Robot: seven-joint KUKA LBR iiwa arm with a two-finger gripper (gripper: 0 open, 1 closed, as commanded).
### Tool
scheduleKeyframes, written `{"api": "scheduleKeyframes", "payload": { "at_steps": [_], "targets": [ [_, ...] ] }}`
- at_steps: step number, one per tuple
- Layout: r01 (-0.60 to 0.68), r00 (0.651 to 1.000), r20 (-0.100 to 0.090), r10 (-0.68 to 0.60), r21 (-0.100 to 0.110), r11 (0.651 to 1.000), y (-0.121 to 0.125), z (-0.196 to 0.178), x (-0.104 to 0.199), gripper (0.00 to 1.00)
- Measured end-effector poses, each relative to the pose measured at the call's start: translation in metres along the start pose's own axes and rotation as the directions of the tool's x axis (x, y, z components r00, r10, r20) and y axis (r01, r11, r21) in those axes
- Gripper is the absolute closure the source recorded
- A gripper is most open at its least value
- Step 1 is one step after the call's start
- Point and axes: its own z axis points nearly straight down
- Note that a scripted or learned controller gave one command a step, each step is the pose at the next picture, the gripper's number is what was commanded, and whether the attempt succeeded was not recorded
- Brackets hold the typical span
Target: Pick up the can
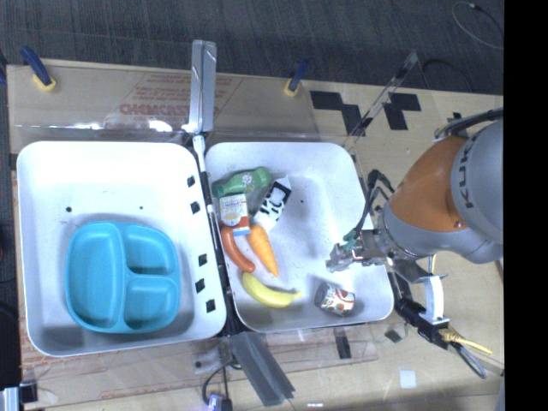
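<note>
Two shallow white bins are seen side by side on the bench, the left bin (34, 229) bearing a blue divided tray (124, 275) towards its near left part. In the right bin (334, 165) several things are gathered along the left wall: a green packet (242, 181) at the far end, a small carton (234, 210) with a green and orange label just below it, a black-and-white carton (274, 202) lying tilted beside these, an orange carrot (262, 248) and a thinner reddish one (235, 247) side by side, and a yellow banana (269, 292) laid across near the front wall. The can (336, 298) is found lying on its side in the near right corner of the right bin, well apart from the banana and close to the front rim. The arm (445, 204), grey with its orange band, is reached in from the right over the bin's right wall. The gripper (344, 254) is placed low above the bin floor, just beyond the can and not touching it; nothing is seen between its fingers, and whether they are apart or together cannot be told at this size and angle
</note>
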Motion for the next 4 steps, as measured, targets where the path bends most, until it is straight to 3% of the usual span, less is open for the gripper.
{"api": "scheduleKeyframes", "payload": {
  "at_steps": [1, 2, 3, 4],
  "targets": [
    [0.000, 1.000, 0.000, 0.000, 0.000, 1.000, 0.000, 0.000, 0.000, 0.00],
    [0.030, 1.000, -0.002, -0.030, 0.002, 1.000, 0.000, 0.048, 0.001, 0.00],
    [0.056, 0.998, -0.003, -0.056, 0.002, 0.998, 0.000, 0.048, 0.001, 0.00],
    [0.061, 0.998, -0.004, -0.061, 0.005, 0.998, 0.000, 0.039, 0.002, 1.00]
  ]
}}
